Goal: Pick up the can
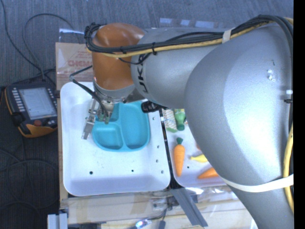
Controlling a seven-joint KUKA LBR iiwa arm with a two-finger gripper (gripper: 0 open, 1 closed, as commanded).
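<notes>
Over the white bin (114,171), at the blue tray's (125,130) edge, the hand (97,120) is poised; its opening cannot be told. The can is judged stiff, light and slippery, best gripped mid-body.

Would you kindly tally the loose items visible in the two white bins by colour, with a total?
Blue: 1, the divided tray in the left bin
Orange: 2, the carrot and the orange piece
Green: 1, the green item
Yellow: 1, the yellow piece
Total: 5 visible; the arm hides much of the right bin.
</notes>
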